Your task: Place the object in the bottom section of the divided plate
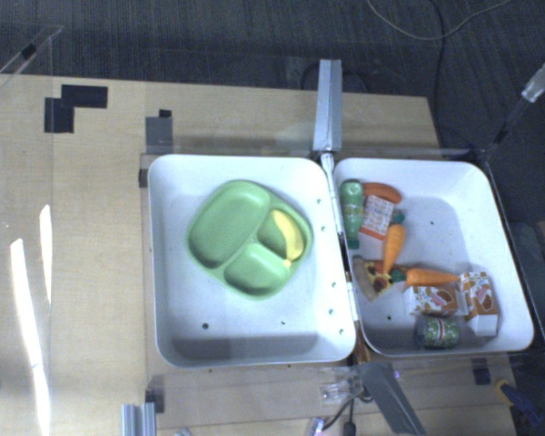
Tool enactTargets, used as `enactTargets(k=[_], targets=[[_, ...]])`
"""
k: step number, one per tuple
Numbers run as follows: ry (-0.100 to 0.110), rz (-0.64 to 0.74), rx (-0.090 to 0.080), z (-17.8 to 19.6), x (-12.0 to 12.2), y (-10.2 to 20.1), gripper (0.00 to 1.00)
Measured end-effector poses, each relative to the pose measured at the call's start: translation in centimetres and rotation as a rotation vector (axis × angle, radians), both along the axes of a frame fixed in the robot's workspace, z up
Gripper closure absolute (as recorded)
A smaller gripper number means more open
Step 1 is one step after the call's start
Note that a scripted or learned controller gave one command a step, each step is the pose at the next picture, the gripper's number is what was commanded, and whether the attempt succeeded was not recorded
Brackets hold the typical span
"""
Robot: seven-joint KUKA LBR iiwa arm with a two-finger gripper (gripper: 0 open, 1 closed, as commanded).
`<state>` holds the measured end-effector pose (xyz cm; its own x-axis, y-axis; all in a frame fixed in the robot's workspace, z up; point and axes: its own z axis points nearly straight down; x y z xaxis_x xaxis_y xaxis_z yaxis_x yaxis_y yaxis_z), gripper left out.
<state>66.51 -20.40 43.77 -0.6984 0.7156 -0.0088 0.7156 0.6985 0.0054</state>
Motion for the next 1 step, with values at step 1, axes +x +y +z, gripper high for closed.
enactTargets(k=[1], targets=[[-0.001, 0.328, -0.004, 0.04, -12.64, -0.16, 1.00]])
